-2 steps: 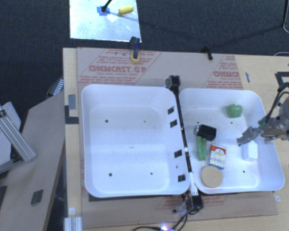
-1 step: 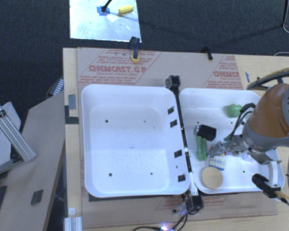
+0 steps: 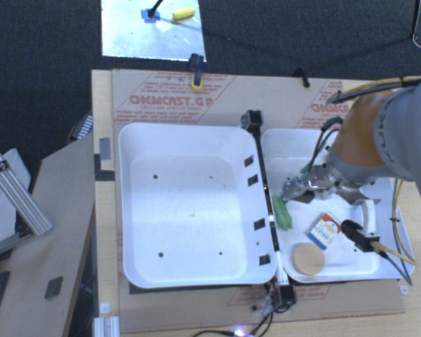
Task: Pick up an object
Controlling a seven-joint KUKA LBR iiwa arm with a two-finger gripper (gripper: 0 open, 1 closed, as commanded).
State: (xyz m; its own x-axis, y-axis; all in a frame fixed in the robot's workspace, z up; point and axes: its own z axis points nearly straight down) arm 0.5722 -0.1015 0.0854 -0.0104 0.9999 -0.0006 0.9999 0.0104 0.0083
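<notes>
You cannot tell whether the gripper (image 3: 297, 188) is released or clenched: its tip is a small metallic blur low over the right bin (image 3: 289, 143), and nothing can be seen caught in it. The grey arm (image 3: 389, 135), with its orange band, comes in from the right, is cut off by the frame edge, and hides much of the right bin's far right part. The things you could pick all lie in the right bin. Nearest the gripper, just on its near side, is a green object (image 3: 282, 213). It is too small for you to name more closely, and whether the gripper touches its far end is not clear. Its long axis runs from far to near, leaning slightly right toward the near end, almost parallel to the wall shared with the left bin (image 3: 189, 209) and close beside that wall. It looks slim, bright green and a little wider at the near end. To its right, apart from it, lies a small flat packet (image 3: 323, 231), white with a red band and blue print. It is tilted, with its long axis running from far right to near left; the print is unreadable. Just near of the packet rests a round tan disc (image 3: 309, 259), flat and plain, close to the bin's near wall.
</notes>
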